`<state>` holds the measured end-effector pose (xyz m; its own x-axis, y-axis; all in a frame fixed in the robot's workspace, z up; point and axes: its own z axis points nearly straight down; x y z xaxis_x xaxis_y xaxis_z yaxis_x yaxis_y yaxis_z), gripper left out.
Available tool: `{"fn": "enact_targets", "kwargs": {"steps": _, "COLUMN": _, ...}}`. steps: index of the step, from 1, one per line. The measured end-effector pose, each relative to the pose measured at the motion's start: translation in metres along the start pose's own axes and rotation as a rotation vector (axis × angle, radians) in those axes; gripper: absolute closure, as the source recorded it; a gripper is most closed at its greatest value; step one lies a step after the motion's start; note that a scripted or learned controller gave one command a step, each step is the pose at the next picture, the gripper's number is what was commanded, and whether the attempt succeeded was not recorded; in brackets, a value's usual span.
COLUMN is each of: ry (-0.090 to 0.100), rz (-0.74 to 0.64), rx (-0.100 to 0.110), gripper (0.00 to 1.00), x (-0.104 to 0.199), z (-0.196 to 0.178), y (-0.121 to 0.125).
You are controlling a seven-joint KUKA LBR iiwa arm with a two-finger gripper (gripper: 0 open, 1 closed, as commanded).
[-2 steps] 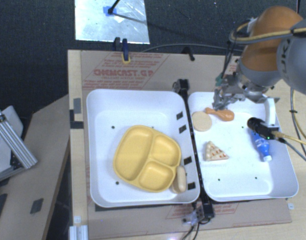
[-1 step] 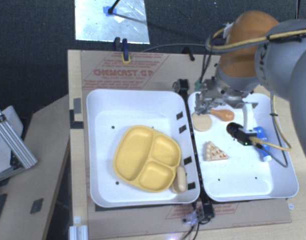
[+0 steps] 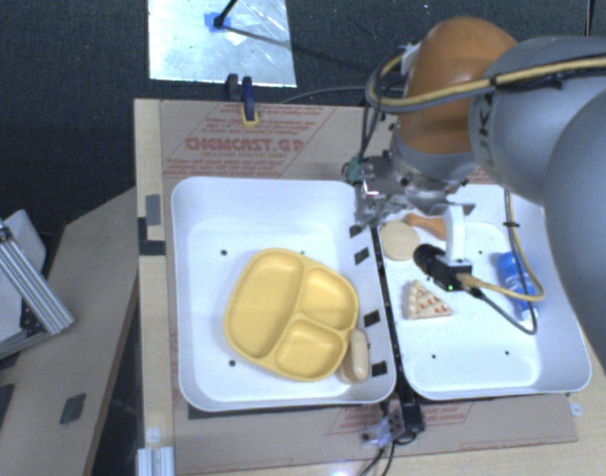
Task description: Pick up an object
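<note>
You see the arm's gripper (image 3: 407,206) over the right white bin (image 3: 501,365), above a round tan disc (image 3: 399,239); its grip state cannot be told.

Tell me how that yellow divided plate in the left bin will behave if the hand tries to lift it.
The yellow divided plate looks like moulded plastic, so probably stiff and light for its size. It is wide and shallow with a thin rim, so a two-finger pinch at the edge would likely let it tilt or slip. Its glossy surface suggests it slides rather than rolls when pushed.
</note>
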<state>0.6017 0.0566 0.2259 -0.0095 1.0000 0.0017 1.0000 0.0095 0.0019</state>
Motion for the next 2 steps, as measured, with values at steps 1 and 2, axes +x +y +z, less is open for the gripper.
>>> {"fn": "enact_targets", "kwargs": {"steps": 1, "ry": 0.000, "rz": 0.000, "rx": 0.000, "gripper": 1.00, "x": 0.0543, "z": -0.0097, "y": -0.0131}}
{"fn": "enact_targets", "kwargs": {"steps": 2, "ry": -0.001, "rz": 0.005, "rx": 0.000, "gripper": 0.00, "x": 0.0509, "z": -0.0094, "y": -0.0126}}
